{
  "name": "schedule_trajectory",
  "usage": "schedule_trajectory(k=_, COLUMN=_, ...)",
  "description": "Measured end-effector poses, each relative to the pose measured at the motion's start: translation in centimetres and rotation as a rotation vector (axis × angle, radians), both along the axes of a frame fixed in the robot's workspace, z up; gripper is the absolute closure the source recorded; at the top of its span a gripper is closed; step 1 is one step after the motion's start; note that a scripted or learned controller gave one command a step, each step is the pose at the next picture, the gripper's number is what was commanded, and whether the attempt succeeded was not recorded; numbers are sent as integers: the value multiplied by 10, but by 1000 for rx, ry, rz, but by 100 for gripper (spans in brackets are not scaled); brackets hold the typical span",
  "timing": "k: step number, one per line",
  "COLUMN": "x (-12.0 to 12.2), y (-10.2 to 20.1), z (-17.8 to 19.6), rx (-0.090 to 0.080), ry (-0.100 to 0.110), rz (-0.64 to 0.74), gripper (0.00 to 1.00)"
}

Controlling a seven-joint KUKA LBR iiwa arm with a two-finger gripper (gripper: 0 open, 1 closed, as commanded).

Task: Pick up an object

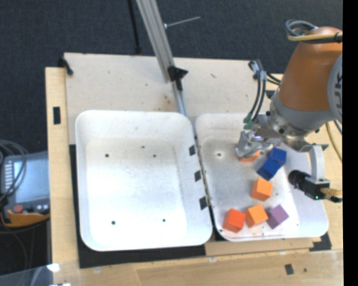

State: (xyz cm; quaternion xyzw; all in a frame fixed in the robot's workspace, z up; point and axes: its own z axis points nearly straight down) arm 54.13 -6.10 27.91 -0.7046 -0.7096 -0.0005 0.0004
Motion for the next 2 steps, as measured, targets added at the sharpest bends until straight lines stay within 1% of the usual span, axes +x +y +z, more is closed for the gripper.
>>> schedule_trajectory(k=2, x=-32, y=105, z=-11, rx=0, ry=1, rz=0, gripper=100)
